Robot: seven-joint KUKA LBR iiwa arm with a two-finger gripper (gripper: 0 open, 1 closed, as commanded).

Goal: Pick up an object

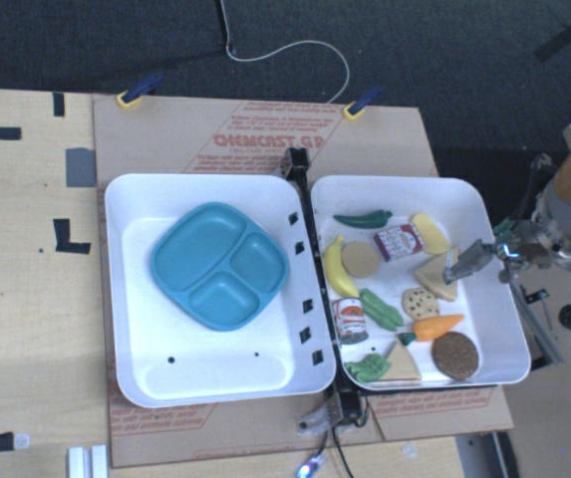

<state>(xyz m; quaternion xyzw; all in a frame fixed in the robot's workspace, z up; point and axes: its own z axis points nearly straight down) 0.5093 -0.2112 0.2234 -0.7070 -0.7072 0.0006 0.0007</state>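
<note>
the cheese wedge (436, 278) lies in the right bin (494, 297), toward its 3 o'clock wall, touching the cookie (418, 302) at its 7 o'clock. judged light, stiff, smooth plastic; likely to skid, so best pinched across its flat faces. the gripper (461, 265) hangs just at its 1 o'clock, fingers narrow, nothing between them. the carrot (434, 327) lies at 6 o'clock. the blue tray (220, 265) sits in the left bin (136, 366).
</note>
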